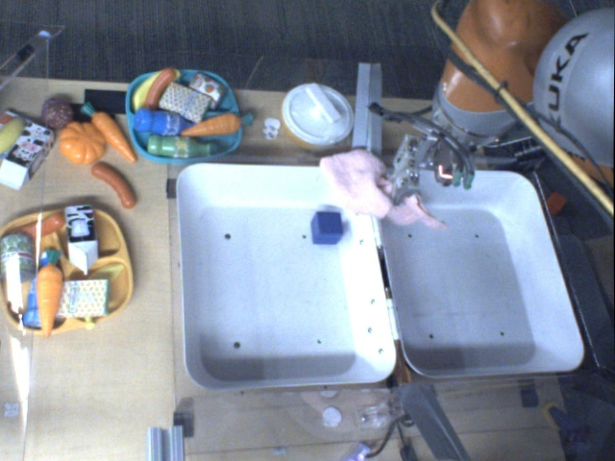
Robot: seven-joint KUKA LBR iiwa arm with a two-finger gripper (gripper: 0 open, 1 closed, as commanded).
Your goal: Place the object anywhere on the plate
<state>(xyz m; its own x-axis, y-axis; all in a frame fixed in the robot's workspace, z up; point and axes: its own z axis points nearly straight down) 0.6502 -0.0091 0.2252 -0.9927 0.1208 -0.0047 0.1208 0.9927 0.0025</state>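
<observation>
Pink cloth (pixel 357 188) draped over the ridge where the two white bins meet, most of it in the far corner of the left bin (pixel 240 353), one trailing end reaching into the right bin (pixel 519 344). Gripper (pixel 408 176) down at that trailing end, jaws apparently pinching the fabric, though too blurred to be sure of the bite. Blue cube (pixel 328 227) lying loose in the left bin, just beside the cloth. White plate (pixel 318 113) out on the counter (pixel 279 133) beyond the bins, near the cloth. Risks, as a judgement: thin pinch slipping off limp fabric on the lift; cloth snagging on the ridge; hanging end dragging across and nudging the cube.
</observation>
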